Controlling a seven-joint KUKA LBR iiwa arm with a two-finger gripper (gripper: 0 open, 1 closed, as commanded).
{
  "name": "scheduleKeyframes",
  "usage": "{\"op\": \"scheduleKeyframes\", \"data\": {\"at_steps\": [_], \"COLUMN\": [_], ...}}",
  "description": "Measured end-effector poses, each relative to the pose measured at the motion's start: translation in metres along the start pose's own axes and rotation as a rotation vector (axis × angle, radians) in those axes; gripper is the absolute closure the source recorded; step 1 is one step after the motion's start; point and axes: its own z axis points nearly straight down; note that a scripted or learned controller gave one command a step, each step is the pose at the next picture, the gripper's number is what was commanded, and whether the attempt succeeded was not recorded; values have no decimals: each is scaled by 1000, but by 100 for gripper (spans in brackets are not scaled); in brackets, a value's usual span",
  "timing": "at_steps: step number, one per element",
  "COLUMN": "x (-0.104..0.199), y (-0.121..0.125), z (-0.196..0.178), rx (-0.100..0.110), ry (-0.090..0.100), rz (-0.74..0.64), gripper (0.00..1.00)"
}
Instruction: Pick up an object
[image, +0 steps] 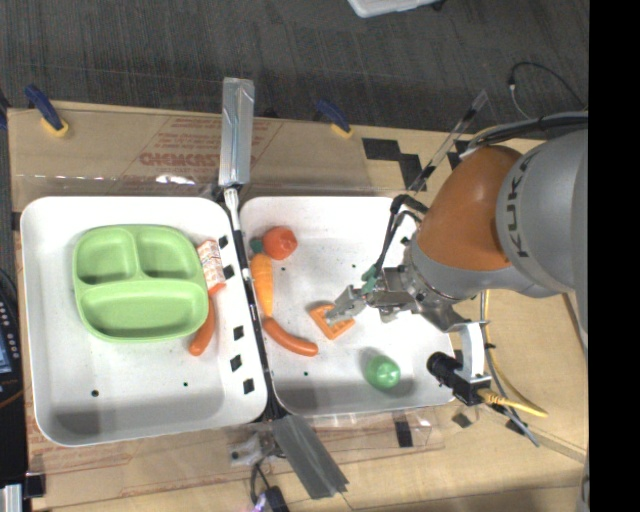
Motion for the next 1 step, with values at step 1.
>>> {"op": "scheduleKeyframes", "data": {"at_steps": [1], "x": [9], "y": [60], "z": [42], "rx": [-1], "ry": [-1], "rz": [182], "gripper": [0]}}
